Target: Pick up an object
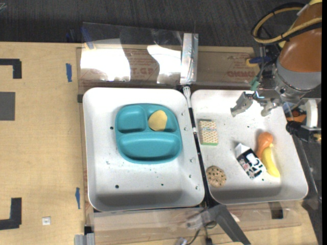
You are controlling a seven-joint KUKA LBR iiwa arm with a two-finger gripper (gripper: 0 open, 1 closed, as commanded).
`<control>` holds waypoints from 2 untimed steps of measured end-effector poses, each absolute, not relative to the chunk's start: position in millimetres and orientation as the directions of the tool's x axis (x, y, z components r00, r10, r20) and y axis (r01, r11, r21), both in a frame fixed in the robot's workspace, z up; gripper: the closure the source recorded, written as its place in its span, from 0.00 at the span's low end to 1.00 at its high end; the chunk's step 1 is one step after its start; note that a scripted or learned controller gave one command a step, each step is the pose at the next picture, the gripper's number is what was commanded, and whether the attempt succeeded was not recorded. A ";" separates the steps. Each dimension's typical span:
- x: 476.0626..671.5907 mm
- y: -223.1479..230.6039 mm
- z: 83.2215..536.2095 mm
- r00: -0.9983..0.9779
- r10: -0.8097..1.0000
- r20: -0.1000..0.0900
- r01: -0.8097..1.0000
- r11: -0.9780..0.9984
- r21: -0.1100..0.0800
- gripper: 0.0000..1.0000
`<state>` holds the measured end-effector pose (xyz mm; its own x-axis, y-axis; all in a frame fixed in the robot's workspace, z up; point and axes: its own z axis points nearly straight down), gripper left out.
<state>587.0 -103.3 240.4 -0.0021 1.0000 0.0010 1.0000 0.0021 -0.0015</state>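
Now you see the gripper (254, 105) above the far part of the right bin (225, 102), near its back wall. Its two fingers (240, 106) are spread wide apart, and nothing sits between them. The grey arm with the orange band (301, 52) comes in from the right side of the view.

Below the gripper, on the floor of the right bin, you find several things. A small pale cracker packet (208, 132) lies near the left wall of this bin. A round cookie (216, 175) lies near the front left corner. A small white carton with dark print (249, 161) lies tilted toward the front right, and just beside it, on its right, you see a yellow banana (271, 163). An orange carrot-like piece (263, 140) touches the far end of the banana. All these things are well apart from the gripper.

The left bin (97, 137) holds a teal divided plate (148, 144) in its middle. A yellow lemon-like object (157, 120) rests in the far right compartment of this plate.

Behind the bins, a clear plastic sheet (133, 55) stands over brown cardboard.
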 end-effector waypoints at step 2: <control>539.2 -174.6 92.8 -0.208 0.978 -0.003 0.978 0.208 0.015 0.00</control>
<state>539.2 -174.6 92.8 -0.2081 0.9781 -0.0030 0.9780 0.2081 0.0151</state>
